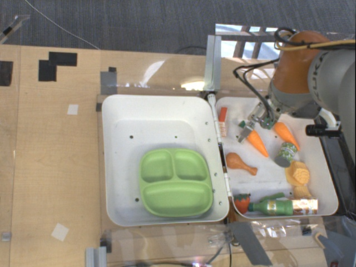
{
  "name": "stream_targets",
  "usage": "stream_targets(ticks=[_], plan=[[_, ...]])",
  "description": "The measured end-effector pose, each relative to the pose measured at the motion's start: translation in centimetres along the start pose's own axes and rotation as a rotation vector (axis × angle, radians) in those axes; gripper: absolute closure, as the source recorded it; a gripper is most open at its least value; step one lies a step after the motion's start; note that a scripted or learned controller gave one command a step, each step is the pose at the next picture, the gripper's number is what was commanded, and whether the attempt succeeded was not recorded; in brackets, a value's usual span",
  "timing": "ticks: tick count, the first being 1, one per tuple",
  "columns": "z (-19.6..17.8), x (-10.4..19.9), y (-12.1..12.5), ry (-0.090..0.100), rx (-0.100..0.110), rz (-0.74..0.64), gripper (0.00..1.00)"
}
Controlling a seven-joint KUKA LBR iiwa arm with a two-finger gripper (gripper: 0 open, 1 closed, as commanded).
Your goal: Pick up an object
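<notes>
Currently my hand (261, 118) hangs low over the upper part of the right bin (328, 204), just above the top end of the nearer carrot (257, 142); whether it is spread or pressed together I cannot tell. Nothing is seen lifted: that carrot, the second carrot (285, 133), the drumstick (240, 163) and the green bottle (278, 207) all lie on the bin floor. In my judgement the pick is not yet made, with grasp and lift both outstanding.

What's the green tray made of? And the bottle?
The green tray looks like smooth matte plastic: one even colour, with rounded moulded compartments. The bottle is shiny green with a paper-like label; plastic or glass, hard to tell, though probably a plastic toy.
</notes>
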State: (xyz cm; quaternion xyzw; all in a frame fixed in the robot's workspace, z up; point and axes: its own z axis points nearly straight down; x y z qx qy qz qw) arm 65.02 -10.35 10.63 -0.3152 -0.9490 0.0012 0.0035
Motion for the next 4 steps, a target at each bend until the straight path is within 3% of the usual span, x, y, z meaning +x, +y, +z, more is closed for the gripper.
stream_targets(ticks=[1, 2, 3, 4], plan=[[1.8, 1.7, -0.4, -0.016, -0.011, 0.033, 0.0], [0.3, 1.4, -0.1, -0.026, -0.016, 0.026, 1.0], [-8.6, 3.4, 5.4, -0.02, -0.017, 0.023, 1.0], [-11.6, 5.4, 9.0, -0.013, -0.013, 0.111, 1.0]])
